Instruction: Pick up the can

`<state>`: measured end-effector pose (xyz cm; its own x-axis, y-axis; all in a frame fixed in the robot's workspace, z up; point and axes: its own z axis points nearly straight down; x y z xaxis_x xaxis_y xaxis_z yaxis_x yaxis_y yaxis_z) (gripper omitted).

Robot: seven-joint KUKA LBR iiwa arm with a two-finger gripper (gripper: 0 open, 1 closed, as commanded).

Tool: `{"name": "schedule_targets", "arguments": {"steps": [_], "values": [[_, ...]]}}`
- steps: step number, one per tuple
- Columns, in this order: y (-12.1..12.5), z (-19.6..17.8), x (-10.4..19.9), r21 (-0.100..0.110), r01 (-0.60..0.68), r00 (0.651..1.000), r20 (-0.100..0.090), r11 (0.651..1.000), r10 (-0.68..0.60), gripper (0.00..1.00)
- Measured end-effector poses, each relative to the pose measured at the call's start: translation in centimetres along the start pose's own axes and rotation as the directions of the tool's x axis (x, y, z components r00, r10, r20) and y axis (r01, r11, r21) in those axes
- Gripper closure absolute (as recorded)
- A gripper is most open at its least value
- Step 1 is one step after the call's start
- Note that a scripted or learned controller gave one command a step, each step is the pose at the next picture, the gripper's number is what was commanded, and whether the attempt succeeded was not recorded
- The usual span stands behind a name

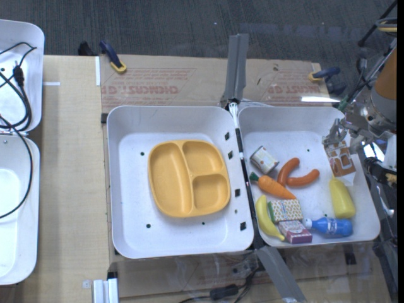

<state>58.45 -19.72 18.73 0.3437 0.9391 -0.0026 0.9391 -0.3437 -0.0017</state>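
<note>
The can [264, 160] lies on its side in the right bin [287, 124], just left of the sausages [297, 174] and above the carrot [276, 187]. The gripper [341, 137] hangs over the bin's right side, near an orange carton [341, 161]; finger state cannot be told. Recommended: travel left, centre above the can, straddle its narrow width, avoid the carrot.

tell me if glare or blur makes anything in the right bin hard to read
Camera view: light is even and soft, shadows faint. The can and the carrot are sharp enough. Around the tool at the right bin's far edge, things are cluttered and slightly smeared, and the carton under it is hard to read.
</note>
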Motion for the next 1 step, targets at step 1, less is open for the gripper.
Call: {"name": "schedule_targets", "arguments": {"steps": [1], "values": [[-1.12,-2.07,2.71,0.000,0.036,0.999,0.000,0.999,-0.036,1.00]]}}
